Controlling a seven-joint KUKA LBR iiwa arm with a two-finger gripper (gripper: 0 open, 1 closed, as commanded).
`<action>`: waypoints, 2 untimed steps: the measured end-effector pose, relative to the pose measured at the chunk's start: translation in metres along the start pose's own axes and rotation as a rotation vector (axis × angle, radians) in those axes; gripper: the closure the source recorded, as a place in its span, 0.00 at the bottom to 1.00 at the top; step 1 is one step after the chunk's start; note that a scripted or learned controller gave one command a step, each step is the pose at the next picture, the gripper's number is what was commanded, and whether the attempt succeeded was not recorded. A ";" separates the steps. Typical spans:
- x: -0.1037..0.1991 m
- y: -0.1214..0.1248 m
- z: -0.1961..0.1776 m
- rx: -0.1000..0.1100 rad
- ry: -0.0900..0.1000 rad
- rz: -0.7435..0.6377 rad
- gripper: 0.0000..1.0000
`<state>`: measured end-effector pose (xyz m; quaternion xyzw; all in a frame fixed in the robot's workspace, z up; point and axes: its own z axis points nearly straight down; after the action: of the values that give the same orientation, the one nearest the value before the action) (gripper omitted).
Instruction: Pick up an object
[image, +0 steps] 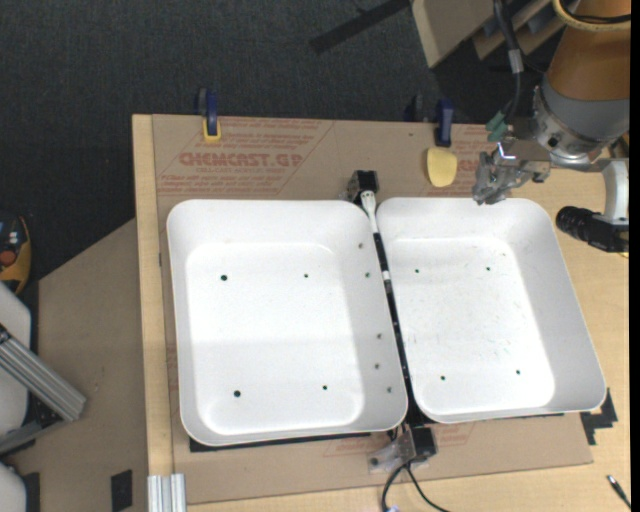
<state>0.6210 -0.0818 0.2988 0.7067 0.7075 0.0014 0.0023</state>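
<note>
My gripper (493, 188) hangs over the far rim of the right white bin (560, 250), at its back edge. A small pale yellow object (441, 167) lies on the cardboard just behind that bin, a short way left of the gripper and apart from it. I see nothing held at the gripper's tip. The left white bin (185, 300) sits beside the right one, with only small dark dots on its floor.
Two blue clamps (209, 105) (444, 120) pin the cardboard sheet (290, 150) at its far edge. A black bracket (362, 184) sits between the bins at the back. Cables and a connector (410, 448) lie at the front edge.
</note>
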 end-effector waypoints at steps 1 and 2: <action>0.005 0.003 -0.020 0.001 0.000 0.000 1.00; 0.180 0.013 0.000 0.004 0.006 -0.014 1.00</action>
<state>0.6334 0.0982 0.2984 0.7016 0.7126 0.0021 -0.0015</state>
